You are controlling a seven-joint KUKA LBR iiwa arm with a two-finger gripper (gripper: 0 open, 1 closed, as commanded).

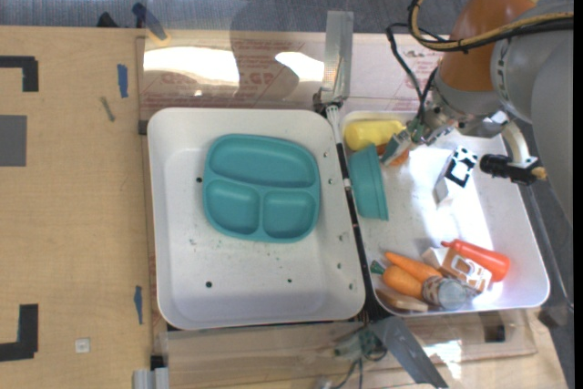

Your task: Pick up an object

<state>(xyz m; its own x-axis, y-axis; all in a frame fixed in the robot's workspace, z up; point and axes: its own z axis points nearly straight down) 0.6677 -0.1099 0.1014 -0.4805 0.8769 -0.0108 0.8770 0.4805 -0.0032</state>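
The grey arm (537, 73) reaches in from the right, its claw (407, 139) pointing down-left

Two white bins (182, 223), one teal divided plate (261, 187), one teal bowl (368, 182), one yellow toy (369, 134), one carrot (410, 269), one orange bottle (478, 258).

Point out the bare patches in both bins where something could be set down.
Left bin: a bare strip borders the teal divided plate on every side. Right bin: bare floor mid-bin, between the teal bowl and the orange bottle. Crowded: the carrots corner and the gripper by the yellow toy.
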